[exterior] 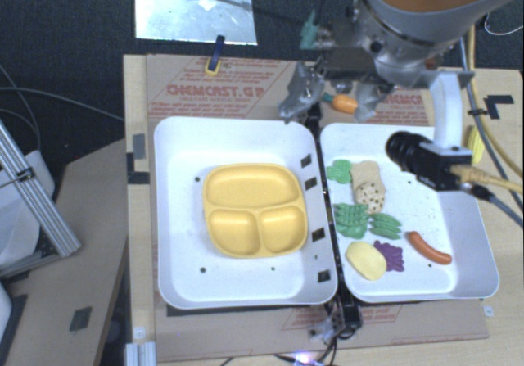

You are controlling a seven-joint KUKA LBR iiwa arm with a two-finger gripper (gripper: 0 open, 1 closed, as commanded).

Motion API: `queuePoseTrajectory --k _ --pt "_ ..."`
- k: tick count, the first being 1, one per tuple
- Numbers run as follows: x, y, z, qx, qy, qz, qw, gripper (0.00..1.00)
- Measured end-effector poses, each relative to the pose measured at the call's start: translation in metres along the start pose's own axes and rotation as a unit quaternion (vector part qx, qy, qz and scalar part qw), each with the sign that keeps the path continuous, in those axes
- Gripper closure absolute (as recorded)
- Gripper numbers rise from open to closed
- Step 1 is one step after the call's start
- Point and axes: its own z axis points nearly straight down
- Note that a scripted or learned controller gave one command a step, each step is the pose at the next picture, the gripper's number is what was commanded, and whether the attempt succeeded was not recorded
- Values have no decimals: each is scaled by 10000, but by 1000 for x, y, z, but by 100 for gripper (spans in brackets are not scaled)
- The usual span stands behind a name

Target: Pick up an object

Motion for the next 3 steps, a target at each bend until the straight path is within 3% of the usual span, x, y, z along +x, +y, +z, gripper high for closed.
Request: queuePoseTrajectory --k 1,2,3 --pt "33 0 144 75 -38 46 10000 0" --pt "31 2 136 0 -12 75 10000 0" --pt "9 78 -9 -96 3 91 9999 0"
